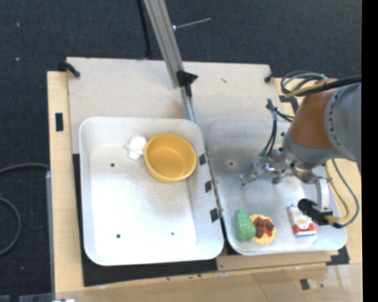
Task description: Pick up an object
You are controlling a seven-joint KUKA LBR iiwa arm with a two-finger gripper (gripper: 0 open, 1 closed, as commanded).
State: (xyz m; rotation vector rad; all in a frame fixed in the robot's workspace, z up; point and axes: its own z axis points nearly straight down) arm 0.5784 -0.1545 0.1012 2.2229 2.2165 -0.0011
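Writing on the small red, white and blue carton (302, 224) is too small to read from where I stand; nothing else in the bins carries a label I can make out. The carton lies in the right bin (239, 134), near its front right corner, with a black part of the arm's gear just beside it.

The gripper (264, 172) hangs low over the middle of the right bin, below the arm (318, 128) and its orange band. I cannot tell whether its fingers are apart or together, and I see nothing between them.

Along the front of the same bin sit a green knobbly toy (244, 226) and, touching it on the right, a yellow piece with red and dark spots (263, 228). In the left bin (113, 231) a yellow bowl (170, 157) stands upright near the back, with a small white lump (136, 146) against its left side.

Both bins rest on a pale wooden surface (126, 83). A metal pole (167, 36) slants across it, and dark carpet (50, 17) lies around.
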